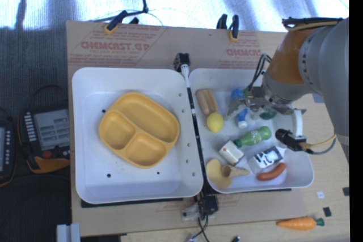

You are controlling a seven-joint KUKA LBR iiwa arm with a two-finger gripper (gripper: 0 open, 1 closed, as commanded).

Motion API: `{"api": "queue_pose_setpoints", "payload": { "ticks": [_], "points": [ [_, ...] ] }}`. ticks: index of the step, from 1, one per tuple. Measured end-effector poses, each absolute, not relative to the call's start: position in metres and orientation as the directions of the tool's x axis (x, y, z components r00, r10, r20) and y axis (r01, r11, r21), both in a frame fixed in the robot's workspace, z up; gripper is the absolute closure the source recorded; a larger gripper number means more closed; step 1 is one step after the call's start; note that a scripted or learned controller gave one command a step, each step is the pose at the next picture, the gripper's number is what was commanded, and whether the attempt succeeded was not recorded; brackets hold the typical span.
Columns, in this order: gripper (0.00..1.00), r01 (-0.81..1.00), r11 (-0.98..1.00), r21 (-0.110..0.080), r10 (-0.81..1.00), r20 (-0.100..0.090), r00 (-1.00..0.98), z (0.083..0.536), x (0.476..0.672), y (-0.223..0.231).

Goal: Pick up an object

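Nearest us, a toy carrot (299, 223) lies on the counter (113, 42) by its front edge, outside the bins. In the right bin (300, 178), front edge first: a sausage (271, 172) near the front-right corner, a black-and-white pack (265, 157) touching it just behind, and an ice-cream cone (222, 171) at the front-left corner. A small white box (231, 152) sits mid-bin w/ a green bottle (253, 136) beside it toward the right wall. Further back, a lemon (214, 122) near the left wall, then a bread roll (206, 101) by the back-left corner. A small blue-and-white bottle (243, 116) lies mid-bin, near the back.

The gripper (252, 100) hangs over the back half of the right bin, just above that blue bottle; w/ the clutter round the fingers we can't tell how far they're parted or whether they've got anything.

Left bin (91, 178): a yellow divided plate (139, 129) about centre.
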State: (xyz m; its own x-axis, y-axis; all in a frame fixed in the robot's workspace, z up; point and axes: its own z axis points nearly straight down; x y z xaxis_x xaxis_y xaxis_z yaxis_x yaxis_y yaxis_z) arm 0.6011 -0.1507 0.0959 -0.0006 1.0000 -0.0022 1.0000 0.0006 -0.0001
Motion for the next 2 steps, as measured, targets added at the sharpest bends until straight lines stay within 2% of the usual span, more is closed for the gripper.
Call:
{"api": "queue_pose_setpoints", "payload": {
  "ticks": [1, 2],
  "points": [
    [1.00, 1.000, 0.001, 0.002, 1.000, -0.004, -0.001, 0.107, 0.602, -0.151],
    [1.00, 1.000, 0.002, 0.002, 1.000, 0.000, -0.002, 0.185, 0.633, -0.090]
  ]
}}
